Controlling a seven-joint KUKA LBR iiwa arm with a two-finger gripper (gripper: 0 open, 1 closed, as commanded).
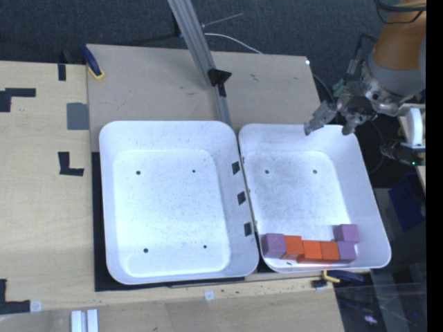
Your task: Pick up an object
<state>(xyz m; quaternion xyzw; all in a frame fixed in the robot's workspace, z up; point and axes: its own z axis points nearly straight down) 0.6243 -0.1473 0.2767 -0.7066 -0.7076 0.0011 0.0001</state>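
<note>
Starting at nine o'clock, the left bin [169, 199] sits on the surface [41, 185] with only speckles on its floor. Moving across to the right bin [311, 185], all the action is packed against its rim at six o'clock: a purple block [274, 243], then an orange block [293, 245], another orange block [320, 250], and a second purple block [347, 252] with what looks like a third purple block [345, 233] just behind it, all touching in a tight row.

Up at two o'clock, the claw [333, 121] hovers over the bin's far corner, well apart from that row. Its two fingers look spread, nothing between them, though at this size the gap is hard to read.

So the step in hand, by my reckoning, is the approach, and it is barely begun. To do it well, the arm needs to travel down toward six o'clock and pick an end piece, since the middle ones leave no room for a finger on either side. The purple block at the row's nine o'clock end looks the best bet: one free face, away from the corner. Line the fingers across the row's short axis, mind the bin wall close behind, and descend straight.
</note>
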